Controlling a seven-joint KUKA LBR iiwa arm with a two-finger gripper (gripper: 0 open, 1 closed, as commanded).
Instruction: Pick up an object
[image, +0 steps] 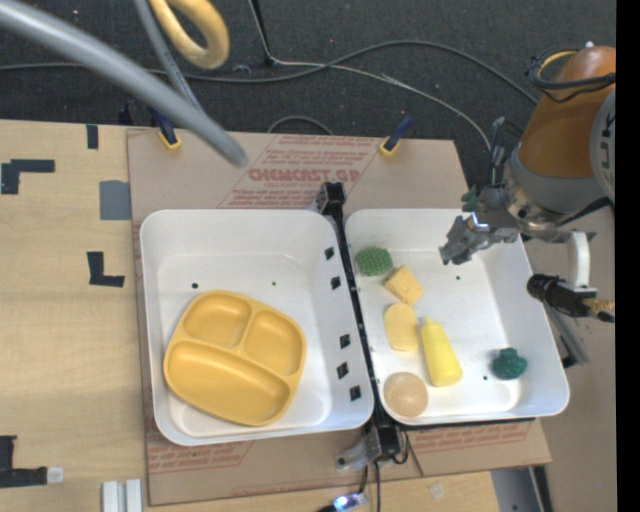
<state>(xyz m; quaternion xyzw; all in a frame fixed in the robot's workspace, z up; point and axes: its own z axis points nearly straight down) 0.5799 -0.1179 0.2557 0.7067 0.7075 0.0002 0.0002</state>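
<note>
Claw (462, 243) hangs over the right bin (535, 330), near its far edge toward the far right corner; I cannot tell its state from this slant, and nothing shows in it. Candidates all lie nearward and left of it. Closest: yellow wedge block (404, 285), then green tuft (374, 262) by the divider. Yellow bottle (440, 352) lies mid-bin, long axis running far-to-near. Pale oval (400, 326) just beside it, round tan piece (406, 393) at the near edge, dark green piece (508, 364) toward the near right corner. Left bin (160, 240) holds a yellow tray (234, 356). My guess: wedge is the shortest reach.
</note>
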